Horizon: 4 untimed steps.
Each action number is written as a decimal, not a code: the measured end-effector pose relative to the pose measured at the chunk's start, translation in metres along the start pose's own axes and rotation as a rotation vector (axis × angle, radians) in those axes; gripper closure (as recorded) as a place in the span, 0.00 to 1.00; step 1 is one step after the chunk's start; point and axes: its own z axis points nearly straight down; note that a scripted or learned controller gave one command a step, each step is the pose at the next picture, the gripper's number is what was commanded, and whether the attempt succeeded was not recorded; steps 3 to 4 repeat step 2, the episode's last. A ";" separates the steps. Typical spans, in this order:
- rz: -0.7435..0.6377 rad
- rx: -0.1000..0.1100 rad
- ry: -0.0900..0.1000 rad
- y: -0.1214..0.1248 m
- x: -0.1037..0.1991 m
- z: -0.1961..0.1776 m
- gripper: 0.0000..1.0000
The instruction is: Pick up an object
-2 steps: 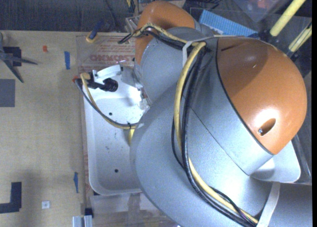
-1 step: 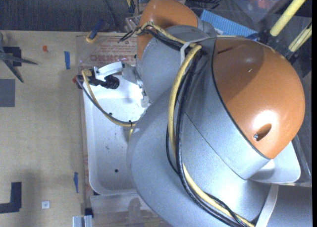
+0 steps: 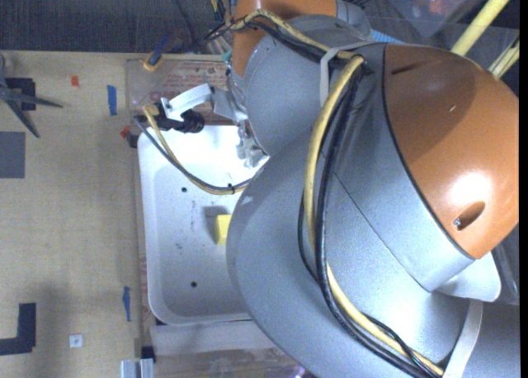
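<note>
Pick not done yet, by the look of it. The pincer (image 3: pixel 247 150) hangs over the white bin (image 3: pixel 169 285), mostly hidden by the arm (image 3: pixel 355 203), so cannot tell if it is spread or pressed together, and nothing shows pinched in it. Likeliest target, a small yellow block (image 3: pixel 221 228), lies on the bin floor below the pincer in the view, clearly apart from it — reach, close and lift all left to do
</note>
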 end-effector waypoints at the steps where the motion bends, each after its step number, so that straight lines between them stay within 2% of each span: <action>1: 0.174 0.003 0.008 0.008 -0.019 0.108 1.00; 2: 0.176 0.001 0.003 -0.039 -0.006 0.064 1.00; 4: 0.176 0.001 0.003 -0.039 -0.006 0.064 1.00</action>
